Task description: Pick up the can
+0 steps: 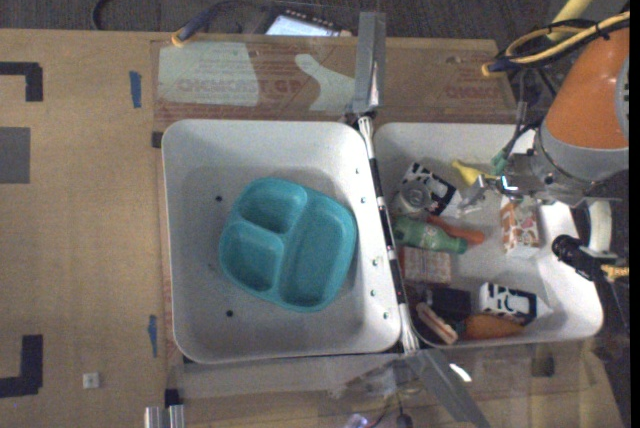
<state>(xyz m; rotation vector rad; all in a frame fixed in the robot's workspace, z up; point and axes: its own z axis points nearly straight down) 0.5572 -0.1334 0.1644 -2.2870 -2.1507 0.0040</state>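
Locating can (418, 190) just above green bottle (432, 236), touching or nearly so; long axis apparently slanting upper right to lower left. Placing pincer (492, 182) up and right of bottle, near can. Pincer width: cannot tell. Judging leftward travel necessary before descent.

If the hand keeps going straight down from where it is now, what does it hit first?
Probably the patterned packet lying just under the hand in the right bin, not a can; depth is hard to judge from this slanted view.
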